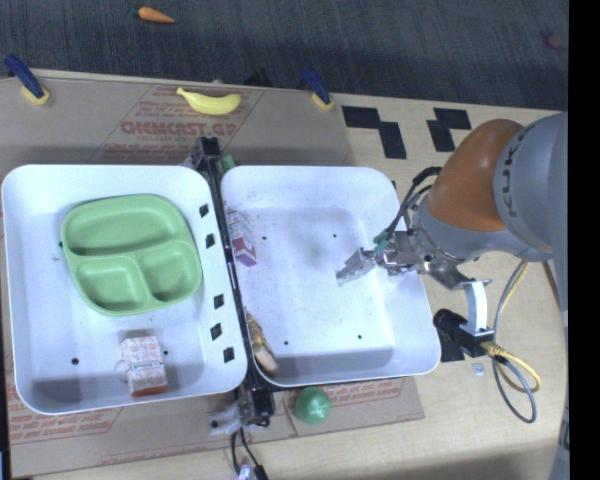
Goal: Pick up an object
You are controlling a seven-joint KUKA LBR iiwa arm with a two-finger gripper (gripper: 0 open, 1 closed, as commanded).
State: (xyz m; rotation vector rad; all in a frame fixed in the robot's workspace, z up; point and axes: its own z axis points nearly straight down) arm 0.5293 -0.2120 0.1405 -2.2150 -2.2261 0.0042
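Note:
My gripper (353, 266) hangs over the right bin (310, 363), right of its middle, pointing left. It stands open with nothing between its fingers. A small pink and white packet (242, 244) leans against that bin's left wall, well to the left of the gripper. A tan object (261, 351) lies in the bin's front left corner. In the left bin (30, 298) sit a green divided tray (132, 251) and a small brown and white box (143, 362).
A yellow banana (210, 99) lies on the cardboard behind the bins. A green ball (312, 404) rests in front of the right bin. Blue clamps (316, 85) hold the cardboard's back edge. Cables (510, 368) trail at the right.

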